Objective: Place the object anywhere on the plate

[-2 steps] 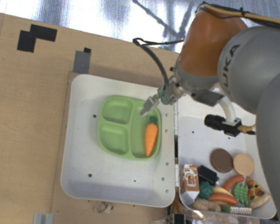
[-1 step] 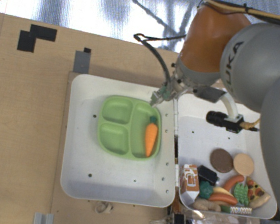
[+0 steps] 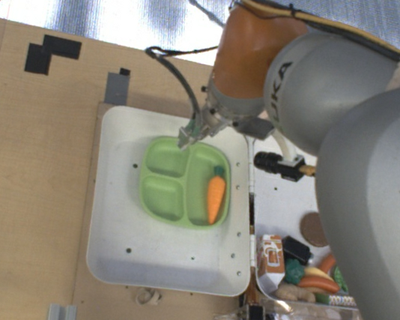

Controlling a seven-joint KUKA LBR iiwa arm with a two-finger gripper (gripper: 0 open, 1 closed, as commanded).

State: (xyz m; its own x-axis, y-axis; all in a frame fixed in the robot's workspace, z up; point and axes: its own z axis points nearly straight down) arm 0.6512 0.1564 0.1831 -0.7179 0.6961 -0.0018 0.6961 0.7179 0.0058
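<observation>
a: what's the plate point(image 3: 169, 188) like?

b: pale green, smooth plastic by the look of it, rounded corners, split into three compartments: two smaller ones on the left and a long one down the right side. the carrot point(image 3: 214, 197) lies lengthwise in that long right compartment, orange and tapered, with a small green top at the far end.

a: and what does it all sit on?

b: the plate rests in the left white bin point(image 3: 112, 209), a shallow tray with a glossy floor and rounded rim. the right bin point(image 3: 284, 200) holds a heap of toy food point(image 3: 309, 276) near its front edge, with a brown disc point(image 3: 315, 229) just behind the heap. under both is a tan wooden bench point(image 3: 21, 186) with a few black patches point(image 3: 51, 53) at the far left. beyond the bench is a ridged, bluish-grey floor.

a: the tool?

b: the gripper point(image 3: 191, 137) hangs at the plate's far edge, above the upper left compartment, apart from the carrot. nothing shows between its tips. it's small and blurred, so i cannot tell how far it is spread. a black cable point(image 3: 172, 75) curves down to it from the left.
</observation>
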